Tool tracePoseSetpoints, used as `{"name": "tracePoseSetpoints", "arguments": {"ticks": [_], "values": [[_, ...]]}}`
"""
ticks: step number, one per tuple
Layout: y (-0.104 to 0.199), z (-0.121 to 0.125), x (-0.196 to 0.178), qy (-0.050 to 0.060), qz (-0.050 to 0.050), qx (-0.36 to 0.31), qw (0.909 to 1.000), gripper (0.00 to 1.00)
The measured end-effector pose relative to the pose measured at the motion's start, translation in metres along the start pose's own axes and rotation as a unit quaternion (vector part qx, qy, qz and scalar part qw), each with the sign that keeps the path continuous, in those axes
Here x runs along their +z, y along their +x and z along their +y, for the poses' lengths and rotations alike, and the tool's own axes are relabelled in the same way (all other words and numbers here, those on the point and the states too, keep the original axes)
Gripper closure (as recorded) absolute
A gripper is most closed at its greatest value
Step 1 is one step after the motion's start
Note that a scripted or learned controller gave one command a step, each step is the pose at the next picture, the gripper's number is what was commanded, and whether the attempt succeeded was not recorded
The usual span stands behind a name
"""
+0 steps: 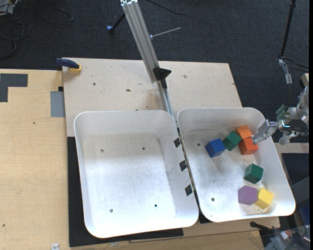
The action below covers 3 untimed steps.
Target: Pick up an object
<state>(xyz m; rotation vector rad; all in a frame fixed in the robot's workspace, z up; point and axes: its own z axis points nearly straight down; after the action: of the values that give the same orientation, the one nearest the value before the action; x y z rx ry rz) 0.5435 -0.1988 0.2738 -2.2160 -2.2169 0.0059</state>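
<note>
The right bin point(281, 163) holds several small blocks. A blue one point(215, 147), a green one point(231, 140) and two orange ones point(244, 132) point(248, 146) cluster near its far right side. A dark green block point(253, 173) lies further forward. A purple block point(247, 195) and a yellow block point(265, 197) sit together in the front right corner. My gripper point(263, 133) reaches in over the bin's right rim, its tip just right of the orange blocks and close to them. I see no block lifted off the bin floor.
The left bin point(94, 139) stands beside the right one, with black clips point(182, 165) along the shared wall. A slanted aluminium bar point(146, 46) rises from behind the bins. A blue clamp point(68, 64) lies at the bench's far left corner.
</note>
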Motion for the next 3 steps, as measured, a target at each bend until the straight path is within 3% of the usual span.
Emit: {"name": "tracePoseSetpoints", "arguments": {"ticks": [1,3], "values": [[0.0,0.001,-0.002,-0.002,-0.001,0.0,1.0,0.0],[0.012,0.005,0.093,0.0,0.0,0.002,1.0,0.0]]}}
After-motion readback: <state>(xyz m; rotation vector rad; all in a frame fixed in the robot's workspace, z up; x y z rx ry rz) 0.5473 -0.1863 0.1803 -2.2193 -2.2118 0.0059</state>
